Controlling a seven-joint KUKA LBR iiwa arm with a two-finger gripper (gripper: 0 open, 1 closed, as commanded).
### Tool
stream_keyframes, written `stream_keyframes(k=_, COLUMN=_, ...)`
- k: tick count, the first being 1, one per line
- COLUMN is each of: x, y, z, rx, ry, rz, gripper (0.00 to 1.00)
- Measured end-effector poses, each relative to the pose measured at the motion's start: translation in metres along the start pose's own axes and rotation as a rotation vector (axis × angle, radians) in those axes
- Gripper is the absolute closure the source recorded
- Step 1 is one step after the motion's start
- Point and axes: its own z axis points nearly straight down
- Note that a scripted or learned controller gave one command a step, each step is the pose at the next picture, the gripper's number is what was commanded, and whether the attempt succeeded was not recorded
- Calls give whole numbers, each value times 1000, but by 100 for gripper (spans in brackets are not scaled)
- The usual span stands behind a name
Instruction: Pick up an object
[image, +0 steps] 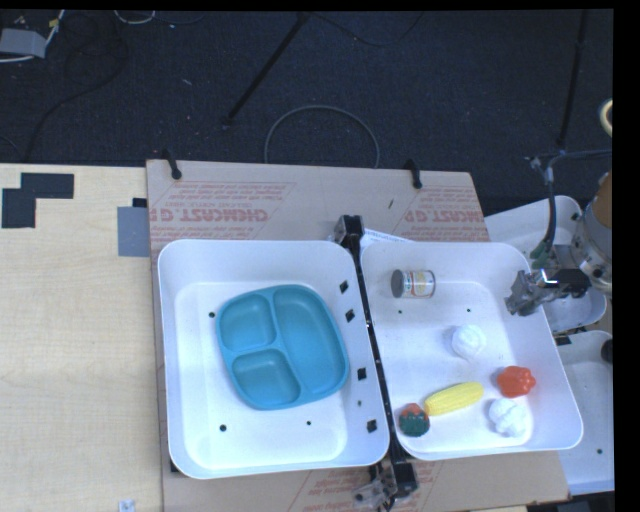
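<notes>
Your pincer (524, 293) sits at right bin (455, 452) right rim; finger state unreadable. Yellow corn (453, 398) lies in that bin, well below pincer, between red-green toy (413, 420) and orange toy (516, 380).

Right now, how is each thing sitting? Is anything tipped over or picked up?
Blue divided plate: flat in the left bin, nothing on it.
Small can: tipped on its side in the right bin.
Toy corn: lying flat.
Red toy: resting on the bin floor.
Two white toys: resting, apart from each other.
Claw: at the right bin's right rim, holding nothing I can see.
</notes>
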Motion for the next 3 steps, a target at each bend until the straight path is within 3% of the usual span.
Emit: stream_keyframes(k=3, x=151, y=-14, z=21, rx=6, ry=2, rz=-2, gripper=100)
